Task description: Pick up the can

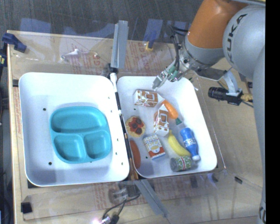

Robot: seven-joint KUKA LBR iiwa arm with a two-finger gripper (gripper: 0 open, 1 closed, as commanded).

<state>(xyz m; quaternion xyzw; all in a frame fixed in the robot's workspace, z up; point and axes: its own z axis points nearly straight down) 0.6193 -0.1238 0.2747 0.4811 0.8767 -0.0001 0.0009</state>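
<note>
At the near edge of the right bin, well apart from the tool, the can lies on its side beside a banana and blue bottle. The tool hovers at the bin's far rim, holding nothing; whether its fingers are spread cannot be determined.

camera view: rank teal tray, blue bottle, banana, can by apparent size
1. teal tray, by far the largest
2. blue bottle
3. banana, close to the bottle, so that order is unsure
4. can, smallest
</note>
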